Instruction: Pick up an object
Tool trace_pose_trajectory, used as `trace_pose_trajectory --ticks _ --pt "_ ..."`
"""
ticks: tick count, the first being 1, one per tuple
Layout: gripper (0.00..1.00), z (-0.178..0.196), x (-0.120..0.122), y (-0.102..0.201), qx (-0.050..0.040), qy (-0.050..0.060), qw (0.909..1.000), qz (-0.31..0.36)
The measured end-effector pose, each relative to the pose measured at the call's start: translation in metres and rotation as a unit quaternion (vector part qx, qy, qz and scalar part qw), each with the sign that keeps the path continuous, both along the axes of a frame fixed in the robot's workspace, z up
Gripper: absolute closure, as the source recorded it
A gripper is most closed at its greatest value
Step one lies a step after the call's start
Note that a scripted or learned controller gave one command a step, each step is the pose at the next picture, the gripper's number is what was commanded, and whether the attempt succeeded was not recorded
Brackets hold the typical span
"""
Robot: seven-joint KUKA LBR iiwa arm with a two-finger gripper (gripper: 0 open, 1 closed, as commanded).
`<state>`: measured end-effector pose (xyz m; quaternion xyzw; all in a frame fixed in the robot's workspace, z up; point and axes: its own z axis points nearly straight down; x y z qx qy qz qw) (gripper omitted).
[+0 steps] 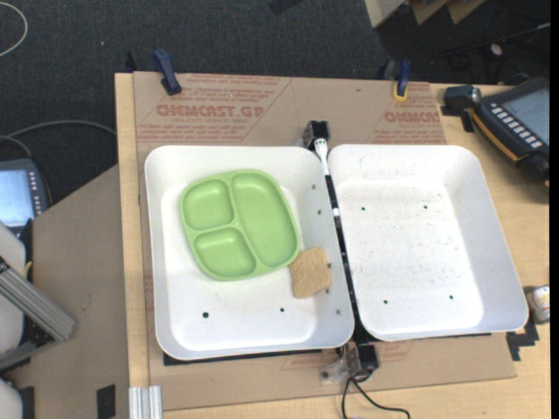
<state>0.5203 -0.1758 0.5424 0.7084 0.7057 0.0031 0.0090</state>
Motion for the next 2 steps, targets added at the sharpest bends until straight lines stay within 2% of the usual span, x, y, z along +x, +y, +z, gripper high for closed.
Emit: trace_pose_trajectory --ticks 1,2 --pt "1.00 -0.076 -0.043 0.024 0.0055 0.012 0.9999 0.002" --pt "1.00 -0.179 -0.042 0.137 0.0060 0.014 0.9999 0.007"
